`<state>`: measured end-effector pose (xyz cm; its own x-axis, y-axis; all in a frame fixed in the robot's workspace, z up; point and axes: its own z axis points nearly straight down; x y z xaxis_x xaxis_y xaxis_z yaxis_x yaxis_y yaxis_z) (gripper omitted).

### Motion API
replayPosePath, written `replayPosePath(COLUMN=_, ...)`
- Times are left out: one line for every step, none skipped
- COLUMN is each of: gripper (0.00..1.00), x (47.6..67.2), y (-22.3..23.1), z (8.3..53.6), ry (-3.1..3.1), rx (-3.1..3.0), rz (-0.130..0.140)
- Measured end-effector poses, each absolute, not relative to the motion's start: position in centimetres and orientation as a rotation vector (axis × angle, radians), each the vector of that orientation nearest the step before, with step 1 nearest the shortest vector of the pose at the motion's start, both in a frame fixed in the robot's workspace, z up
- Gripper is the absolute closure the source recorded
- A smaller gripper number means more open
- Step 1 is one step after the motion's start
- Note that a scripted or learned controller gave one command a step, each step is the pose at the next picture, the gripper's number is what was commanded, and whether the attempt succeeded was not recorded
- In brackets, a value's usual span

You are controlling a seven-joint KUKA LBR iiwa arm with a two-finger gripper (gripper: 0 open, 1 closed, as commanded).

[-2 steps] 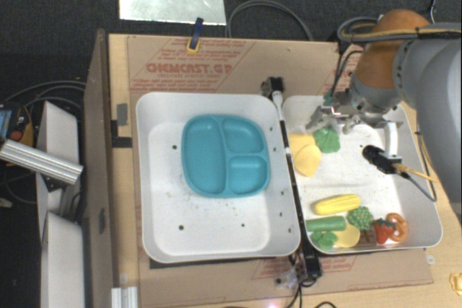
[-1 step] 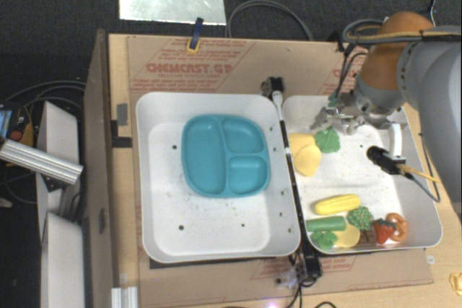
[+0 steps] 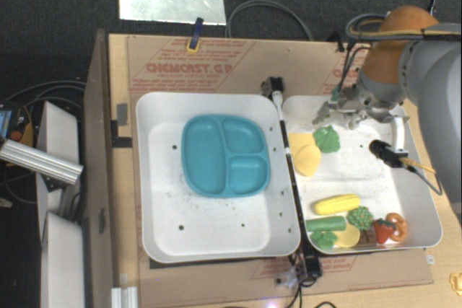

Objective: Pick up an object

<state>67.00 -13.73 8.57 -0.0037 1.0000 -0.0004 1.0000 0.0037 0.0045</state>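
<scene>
View from above of the tabletop (image 3: 180,65), read from the near edge to the far edge. Nearest, along the front wall of the right bin (image 3: 426,234), a cluster of toy foods is seen: a green cucumber-like piece (image 3: 325,223), a yellow disc (image 3: 348,236), a small green floret (image 3: 359,216), a red piece (image 3: 382,230) and an orange ring (image 3: 398,222), with a yellow corn-like cob (image 3: 336,204) just behind them. Farther in, two pale yellow pieces (image 3: 306,155) lie against the wall shared with the left bin (image 3: 162,227), in which a teal divided plate (image 3: 225,155) is set (no toy is seen on it). A green leafy toy (image 3: 327,138) is touching the yellow pieces on their far side.

Farthest, the gripper (image 3: 336,119) is held over the far end of the right bin, just beyond the green leafy toy. Its jaws are seen spread apart, with nothing between them.

Progress: no object is gripped and every toy is resting on the bin floor, so the pick is judged not yet made. The descent, the closing on a toy (the green leafy toy is nearest) and the lift are all judged to be left.
</scene>
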Motion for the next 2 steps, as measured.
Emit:
replayPosePath(gripper=0.00, x=67.0, y=-14.1, z=14.7, ry=2.218, rx=2.216, rz=0.007)
replayPosePath(gripper=0.00, x=65.3, y=-11.4, z=8.2, ry=2.229, rx=2.217, rz=0.000)
